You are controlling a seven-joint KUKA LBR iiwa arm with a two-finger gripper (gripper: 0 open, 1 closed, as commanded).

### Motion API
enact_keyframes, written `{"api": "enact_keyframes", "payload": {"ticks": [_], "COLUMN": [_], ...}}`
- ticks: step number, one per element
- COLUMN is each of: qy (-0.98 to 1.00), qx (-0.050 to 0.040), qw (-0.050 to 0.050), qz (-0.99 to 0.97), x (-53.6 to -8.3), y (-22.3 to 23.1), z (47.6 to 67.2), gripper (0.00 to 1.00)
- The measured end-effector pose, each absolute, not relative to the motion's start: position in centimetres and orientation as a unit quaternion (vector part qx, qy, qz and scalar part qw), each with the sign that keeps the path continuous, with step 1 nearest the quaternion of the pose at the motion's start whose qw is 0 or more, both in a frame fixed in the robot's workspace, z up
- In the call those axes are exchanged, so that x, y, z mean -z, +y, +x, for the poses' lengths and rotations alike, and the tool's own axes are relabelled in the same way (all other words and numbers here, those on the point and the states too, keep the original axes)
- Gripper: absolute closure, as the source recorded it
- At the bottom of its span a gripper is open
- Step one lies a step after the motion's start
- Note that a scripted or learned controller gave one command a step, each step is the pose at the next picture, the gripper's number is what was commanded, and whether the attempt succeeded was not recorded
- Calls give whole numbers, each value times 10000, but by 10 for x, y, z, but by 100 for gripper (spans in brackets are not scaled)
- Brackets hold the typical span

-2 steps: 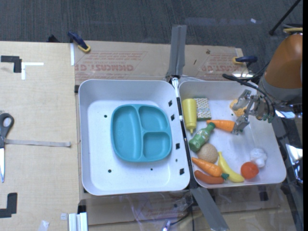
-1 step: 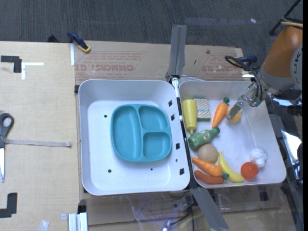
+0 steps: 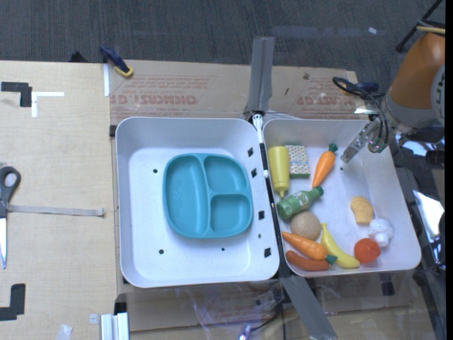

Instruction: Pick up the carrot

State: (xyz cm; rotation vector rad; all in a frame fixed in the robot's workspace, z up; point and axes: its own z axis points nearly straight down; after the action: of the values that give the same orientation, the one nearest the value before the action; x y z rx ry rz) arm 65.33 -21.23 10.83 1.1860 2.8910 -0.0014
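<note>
Poised over the upper right corner of the right bin (image 3: 396, 183), the hand (image 3: 352, 149) points down and to the left from the grey arm (image 3: 417, 76); its thin fingers look close together with nothing between them, though they are too small to tell how far apart they stand. A carrot (image 3: 323, 166) lies just to the left of the fingertips, near but apart from them, tilted with its green top up toward the bin's far wall and its orange tip down toward a green bottle (image 3: 299, 202). A second carrot (image 3: 304, 244) lies lower in the same bin, pointing right, just under a round brown ball-shaped thing (image 3: 306, 225) and above a red sausage-shaped thing (image 3: 306, 262). Left of the upper carrot a speckled sponge (image 3: 298, 160) lies beside a yellow bottle (image 3: 278, 168), which runs along the bin's left wall. A banana (image 3: 337, 250) curves along the lower middle, with a tomato (image 3: 367, 250) to its right, a white lumpy thing (image 3: 381, 231) above that, and a small yellow piece (image 3: 362, 209) higher still. The left bin (image 3: 134, 190) holds a teal divided plate (image 3: 209, 195) near its middle. Both bins rest on brown cardboard (image 3: 177, 91) spread over the tabletop (image 3: 56, 190), where scissors (image 3: 6, 197) lie at the far left edge and a small blue and yellow clip (image 3: 115, 60) sits near the cardboard's upper left corner.
</note>
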Motion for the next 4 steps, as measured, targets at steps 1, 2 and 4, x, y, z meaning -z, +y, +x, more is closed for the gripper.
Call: {"api": "enact_keyframes", "payload": {"ticks": [1,2,4], "qy": [9322,9327,9902], "qx": [-3,-7,-1], "qw": [8,34,28], "qz": [3619,3607,1394], "x": [-93,-103,-93], "y": [-119,-120,-138], "z": [566,568,602], "gripper": [100,100,0]}}
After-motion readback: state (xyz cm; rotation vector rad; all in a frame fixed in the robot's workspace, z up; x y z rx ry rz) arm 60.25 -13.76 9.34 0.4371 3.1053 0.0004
